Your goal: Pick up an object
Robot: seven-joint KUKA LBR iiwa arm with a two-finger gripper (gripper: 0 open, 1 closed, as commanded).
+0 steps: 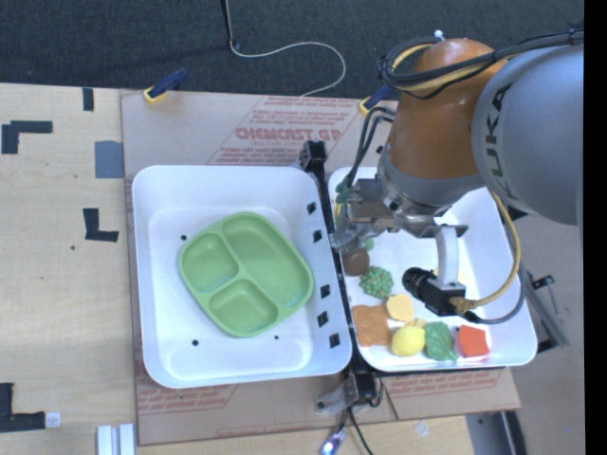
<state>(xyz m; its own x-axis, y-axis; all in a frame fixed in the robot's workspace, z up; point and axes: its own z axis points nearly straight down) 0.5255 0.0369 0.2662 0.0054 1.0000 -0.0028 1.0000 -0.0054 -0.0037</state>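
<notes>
**Inspector:** What is lying in the right-hand shallow white bin (503, 218)?

**Assistant:** A cluster of small toy food pieces is sitting along its near edge. A small brown rounded piece (356, 263) is lying by the bin's left wall, just under the gripper (353, 245). Next to it a knobbly green broccoli-like piece (377, 281) is resting. Nearer the front, a flat orange piece (370, 325), a pale yellow-orange wedge (400, 307), a round yellow lemon-like piece (409, 340), a green leafy piece (439, 341) and a red-orange block (473, 342) are lying close together.

**Inspector:** And the left-hand bin (152, 254)?

**Assistant:** It is holding a light green plastic tray with three compartments (247, 273), lying flat and turned at an angle.

**Inspector:** Any writing?

**Assistant:** Red print on the brown cardboard sheet (190, 131) under the bins is reading "CHEMCAST", with smaller lines too blurred to read. Dark letters "UKA" are showing on the grey arm (531, 121).

**Inspector:** Arm pose?

**Assistant:** It is reaching in from the right, its orange band (436, 112) bulking over the right bin, wrist pointing down toward the divider between the bins.

**Inspector:** Gripper state?

**Assistant:** It is hanging right over the brown piece. I cannot tell how its jaws are standing, nor whether anything is caught in them.
</notes>
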